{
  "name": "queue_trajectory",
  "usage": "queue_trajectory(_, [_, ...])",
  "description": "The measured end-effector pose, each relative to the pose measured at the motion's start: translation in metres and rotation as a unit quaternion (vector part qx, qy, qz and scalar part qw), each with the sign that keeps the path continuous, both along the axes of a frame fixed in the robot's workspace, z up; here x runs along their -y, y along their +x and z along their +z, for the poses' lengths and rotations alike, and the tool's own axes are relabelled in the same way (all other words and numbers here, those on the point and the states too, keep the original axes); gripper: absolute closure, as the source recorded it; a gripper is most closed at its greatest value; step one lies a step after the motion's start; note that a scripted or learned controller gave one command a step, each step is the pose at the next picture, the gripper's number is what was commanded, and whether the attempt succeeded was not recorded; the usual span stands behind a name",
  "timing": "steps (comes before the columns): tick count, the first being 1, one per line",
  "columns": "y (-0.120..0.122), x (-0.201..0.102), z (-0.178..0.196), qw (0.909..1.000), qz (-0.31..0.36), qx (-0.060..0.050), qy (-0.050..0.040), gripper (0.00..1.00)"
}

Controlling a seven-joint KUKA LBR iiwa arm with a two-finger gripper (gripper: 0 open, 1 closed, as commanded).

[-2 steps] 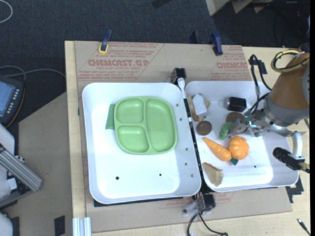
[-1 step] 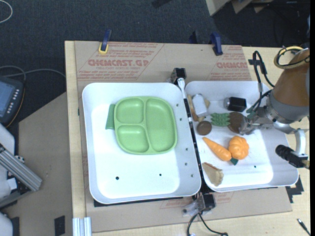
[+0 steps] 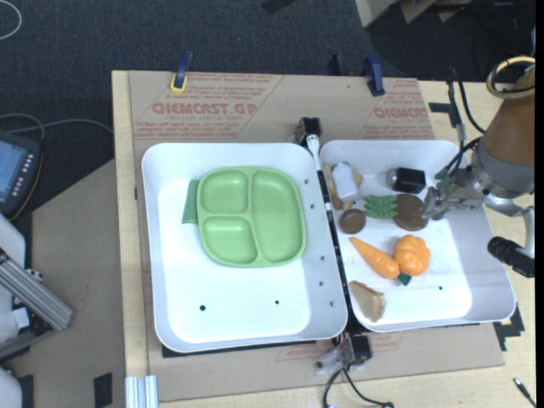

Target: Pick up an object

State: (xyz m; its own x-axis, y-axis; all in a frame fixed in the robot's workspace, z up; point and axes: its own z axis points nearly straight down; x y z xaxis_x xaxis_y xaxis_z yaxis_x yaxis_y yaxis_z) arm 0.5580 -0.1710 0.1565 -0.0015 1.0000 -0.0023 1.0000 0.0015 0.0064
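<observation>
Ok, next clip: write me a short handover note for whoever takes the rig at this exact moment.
Gripper: low over the right bin, at its upper right beside the brown round piece; finger state unclear, nothing seen held.
Right bin: carrot, orange pumpkin, black block, green leafy piece, small white bottle.
Left bin: green divided plate.
Done: no pick visible.
Left: grasp and lift one object.
</observation>
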Motion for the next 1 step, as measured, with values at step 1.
queue_trajectory(1, [-0.0029,0.0093,0.0583,1.0,-0.001,0.001,-0.0007,1.0])
